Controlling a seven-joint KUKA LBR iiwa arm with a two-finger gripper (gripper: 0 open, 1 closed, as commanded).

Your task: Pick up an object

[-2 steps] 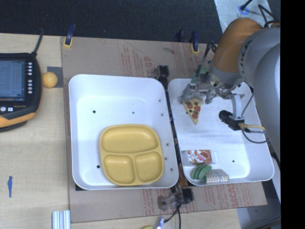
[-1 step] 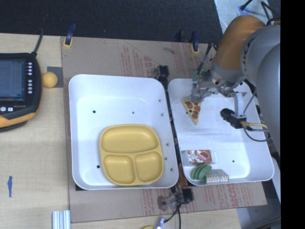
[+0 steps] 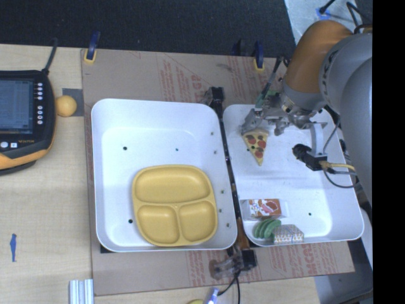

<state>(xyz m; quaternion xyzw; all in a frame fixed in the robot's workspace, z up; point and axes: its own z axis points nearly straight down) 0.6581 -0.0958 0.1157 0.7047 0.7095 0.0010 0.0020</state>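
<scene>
Gripper (image 3: 261,124) sat low over the far end of the right bin (image 3: 329,228), wrist and orange band rising behind it toward the view's right. Its metal parts crowded together from this angle and the pictures did not settle whether it was spread or pressed together; cannot tell. Just beneath and touching or nearly touching its tip lay the pizza slice toy (image 3: 256,145), crust end up by the gripper, point trailing away toward the near side of the bin. The slice appeared to rest flat on the bin floor, so nothing read as lifted. A black cable fitting (image 3: 308,156) hung just beside the gripper on the arm's side. Well apart from the gripper, at the bin's near wall, sat a small printed packet (image 3: 264,207), a green pod-shaped toy (image 3: 266,227) and a small speckled block (image 3: 288,235), bunched close together. Across the divider, further off still, the left bin (image 3: 114,125) carried a yellow divided tray (image 3: 174,203). Beyond that, on the tabletop (image 3: 38,233), a teach pendant (image 3: 22,122) and a yellowish ball (image 3: 66,105). Judged: approach done, the gripper down at the slice as the likely target; secure grasp and lift remained, neither shown achieved.
</scene>
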